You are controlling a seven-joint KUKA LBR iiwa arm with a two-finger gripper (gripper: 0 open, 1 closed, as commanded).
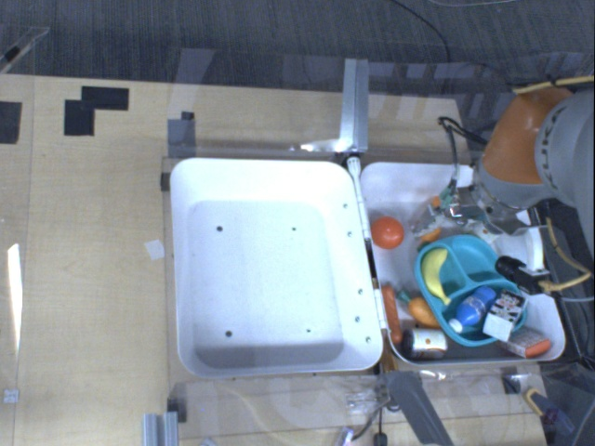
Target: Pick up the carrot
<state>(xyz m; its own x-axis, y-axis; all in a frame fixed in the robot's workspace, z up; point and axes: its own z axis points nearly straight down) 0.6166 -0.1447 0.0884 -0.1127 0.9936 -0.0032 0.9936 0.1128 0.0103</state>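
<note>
Still approach: the tool [453,204] hangs over the right bin's [402,186] far part (its state I cannot tell), nothing held — the carrot [423,311] lies nearer, beside the blue bowl [474,268]; descend there next.

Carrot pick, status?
Gripper low over the right bin's back, nothing seen between fingers. Carrot lying near the front, beside the blue bowl. Red ball and other clutter crowd it.

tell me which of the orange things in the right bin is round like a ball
The orange ball, sitting alone near the right bin's left wall. The other orange pieces are elongated: the carrot beside the blue bowl and the reddish stick along the wall.
</note>
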